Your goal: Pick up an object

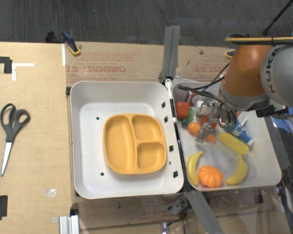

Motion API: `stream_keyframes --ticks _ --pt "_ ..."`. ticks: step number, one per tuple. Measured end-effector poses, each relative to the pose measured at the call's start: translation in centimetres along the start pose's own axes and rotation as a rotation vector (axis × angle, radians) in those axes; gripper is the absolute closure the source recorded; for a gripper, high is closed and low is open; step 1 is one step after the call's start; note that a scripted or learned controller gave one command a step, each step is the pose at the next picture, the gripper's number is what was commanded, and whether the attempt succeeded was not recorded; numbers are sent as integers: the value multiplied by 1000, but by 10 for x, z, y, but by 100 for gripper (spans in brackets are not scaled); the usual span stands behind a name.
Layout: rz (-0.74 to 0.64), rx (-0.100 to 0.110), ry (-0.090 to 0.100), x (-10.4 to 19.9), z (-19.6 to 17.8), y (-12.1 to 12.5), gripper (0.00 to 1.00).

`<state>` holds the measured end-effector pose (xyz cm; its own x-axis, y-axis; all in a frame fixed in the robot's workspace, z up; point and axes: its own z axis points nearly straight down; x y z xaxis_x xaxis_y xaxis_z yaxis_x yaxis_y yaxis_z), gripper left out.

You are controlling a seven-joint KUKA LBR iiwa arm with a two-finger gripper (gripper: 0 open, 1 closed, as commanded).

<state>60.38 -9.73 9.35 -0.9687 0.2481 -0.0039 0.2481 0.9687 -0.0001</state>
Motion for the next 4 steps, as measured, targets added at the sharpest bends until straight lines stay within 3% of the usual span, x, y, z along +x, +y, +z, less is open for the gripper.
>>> stream_keyframes --ticks 1,2,3,4 --pt "-3 1 -5 -1 -11 1 100" --pt "233 0 -1 -41 -99 41 100" --pt "318 0 1 8 -176 103 100" --pt "487 3 4 64 -184 119 100"
